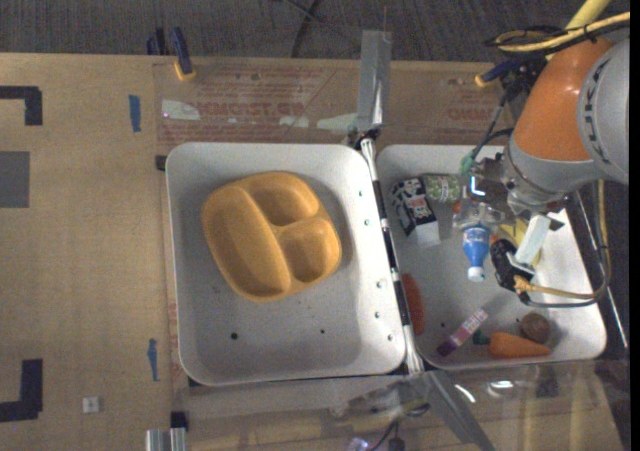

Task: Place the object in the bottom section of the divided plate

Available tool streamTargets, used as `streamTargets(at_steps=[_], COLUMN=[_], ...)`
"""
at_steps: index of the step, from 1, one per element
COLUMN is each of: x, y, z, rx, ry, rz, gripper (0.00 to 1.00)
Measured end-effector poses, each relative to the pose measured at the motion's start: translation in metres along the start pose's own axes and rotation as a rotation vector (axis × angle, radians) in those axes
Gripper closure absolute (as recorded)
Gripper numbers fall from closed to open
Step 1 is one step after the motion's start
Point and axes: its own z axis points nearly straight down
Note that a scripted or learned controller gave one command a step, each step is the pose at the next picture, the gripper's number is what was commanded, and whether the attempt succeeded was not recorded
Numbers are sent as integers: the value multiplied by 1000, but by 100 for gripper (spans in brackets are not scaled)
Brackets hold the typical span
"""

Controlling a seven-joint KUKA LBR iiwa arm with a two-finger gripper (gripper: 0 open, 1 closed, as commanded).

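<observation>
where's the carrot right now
The carrot lies in the right bin, at its near right corner, beside a small brown round object and just right of a purple marker.

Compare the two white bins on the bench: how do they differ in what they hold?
The left bin holds one yellow divided plate; the right bin holds many small things, such as a carrot and a blue-capped bottle. The arm reaches over the right bin, not the left. Both are shallow, white and squarish.
</observation>
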Motion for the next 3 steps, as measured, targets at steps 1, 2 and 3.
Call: streamTargets(at_steps=[1,2,3], x=[35,49,113], y=[34,62,43], z=[-67,-37,-31], rx=[-7,-8,-4], ry=[-1,-2,0], rz=[-373,-556,-662], gripper=[100,100,100])
